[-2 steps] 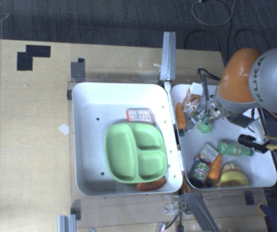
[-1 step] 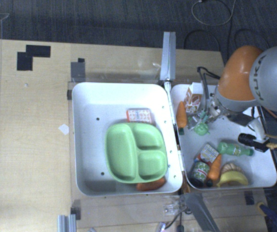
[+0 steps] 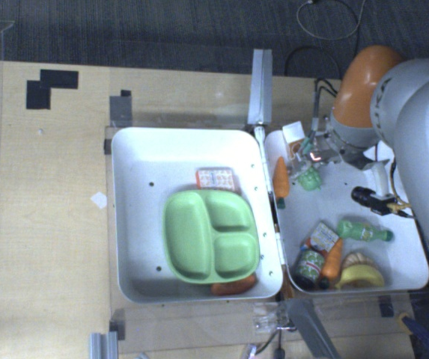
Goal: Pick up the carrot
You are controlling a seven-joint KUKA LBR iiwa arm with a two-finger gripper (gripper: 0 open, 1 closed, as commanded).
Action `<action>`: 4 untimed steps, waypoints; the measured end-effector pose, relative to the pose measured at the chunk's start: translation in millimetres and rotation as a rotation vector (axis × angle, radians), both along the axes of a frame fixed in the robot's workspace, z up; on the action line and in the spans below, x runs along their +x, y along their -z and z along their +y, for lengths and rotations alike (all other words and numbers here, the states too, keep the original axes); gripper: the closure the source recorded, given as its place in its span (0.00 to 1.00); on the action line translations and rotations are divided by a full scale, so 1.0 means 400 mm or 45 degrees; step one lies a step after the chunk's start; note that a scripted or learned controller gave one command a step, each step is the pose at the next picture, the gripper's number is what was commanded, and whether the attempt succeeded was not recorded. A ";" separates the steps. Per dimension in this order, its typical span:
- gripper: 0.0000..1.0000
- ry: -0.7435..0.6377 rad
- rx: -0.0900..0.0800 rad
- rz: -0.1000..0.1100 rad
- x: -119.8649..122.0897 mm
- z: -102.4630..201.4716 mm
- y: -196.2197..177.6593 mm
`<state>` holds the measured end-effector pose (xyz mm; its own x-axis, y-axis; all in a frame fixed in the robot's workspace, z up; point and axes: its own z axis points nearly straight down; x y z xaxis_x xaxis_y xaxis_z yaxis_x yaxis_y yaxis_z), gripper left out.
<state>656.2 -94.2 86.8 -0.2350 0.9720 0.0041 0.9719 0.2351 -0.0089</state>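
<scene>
An orange carrot (image 3: 281, 176) lies lengthwise against the left wall of the right bin (image 3: 416, 264), in its upper left part. My gripper (image 3: 311, 160) hangs just to the right of it, over a small green object (image 3: 309, 179), a short gap away from the carrot. Nothing orange shows at the gripper. A second orange carrot-like piece (image 3: 333, 256) lies tilted in the pile at the bin's front.
At the front of the right bin lie a banana (image 3: 361, 277), a green bottle (image 3: 364, 232), a dark can (image 3: 311, 265) and a small packet (image 3: 323, 235). The left bin (image 3: 135, 170) holds a green divided plate (image 3: 210, 235), a red-white packet (image 3: 215, 178) and a reddish item (image 3: 233, 286).
</scene>
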 end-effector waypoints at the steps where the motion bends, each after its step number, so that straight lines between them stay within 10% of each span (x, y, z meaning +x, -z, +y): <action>1: 0.00 0.005 -0.006 -0.010 0.002 -0.008 0.000; 2: 0.00 -0.010 -0.002 -0.015 -0.104 0.209 -0.242; 4: 0.00 -0.577 0.001 -0.012 -0.409 0.392 -0.238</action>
<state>492.5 62.6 181.9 -0.6371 0.7708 0.0007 0.7708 0.6371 -0.0002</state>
